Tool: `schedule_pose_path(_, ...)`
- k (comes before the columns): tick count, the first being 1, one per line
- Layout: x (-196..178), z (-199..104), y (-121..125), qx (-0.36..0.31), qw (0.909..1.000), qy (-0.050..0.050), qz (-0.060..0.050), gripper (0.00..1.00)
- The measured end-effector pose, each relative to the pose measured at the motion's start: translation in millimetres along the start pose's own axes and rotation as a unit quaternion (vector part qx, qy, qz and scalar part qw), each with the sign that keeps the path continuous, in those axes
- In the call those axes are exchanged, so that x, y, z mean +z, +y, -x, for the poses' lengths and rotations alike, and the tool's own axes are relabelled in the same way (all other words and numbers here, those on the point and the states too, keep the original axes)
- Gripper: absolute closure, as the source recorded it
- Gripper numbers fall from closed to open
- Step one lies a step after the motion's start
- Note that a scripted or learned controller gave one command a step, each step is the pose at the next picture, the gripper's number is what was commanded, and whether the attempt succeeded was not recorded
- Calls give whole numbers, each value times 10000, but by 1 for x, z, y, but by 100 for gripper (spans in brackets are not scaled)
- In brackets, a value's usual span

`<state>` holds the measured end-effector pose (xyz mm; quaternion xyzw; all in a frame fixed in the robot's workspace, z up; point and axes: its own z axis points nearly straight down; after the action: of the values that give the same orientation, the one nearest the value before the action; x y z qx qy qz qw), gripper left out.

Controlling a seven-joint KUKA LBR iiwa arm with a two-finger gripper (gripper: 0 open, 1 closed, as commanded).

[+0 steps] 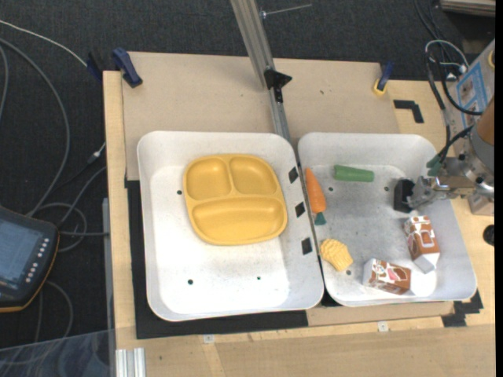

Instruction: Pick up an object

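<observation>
The right bin (369,144) holds an orange carrot (315,191) along its left wall and a green block (353,173) near its far side. A yellow corn piece (336,254) lies at the front left. Two brown-and-white cartons sit at the front right, one upright (423,238) and one lying flat (389,276). My gripper (424,188) hangs low over the bin's right side, just above the upright carton and apart from it. I see nothing held in it.
In the left bin (169,289) lies a yellow divided plate (234,197). A metal post (259,45) slants up from between the bins. Cables hang near the arm at the right edge.
</observation>
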<state>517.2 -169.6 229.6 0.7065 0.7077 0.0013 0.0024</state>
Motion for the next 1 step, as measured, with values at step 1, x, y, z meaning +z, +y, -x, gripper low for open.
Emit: schedule_pose_path(1,7,-53,19,-25,10000,14,-15,100)
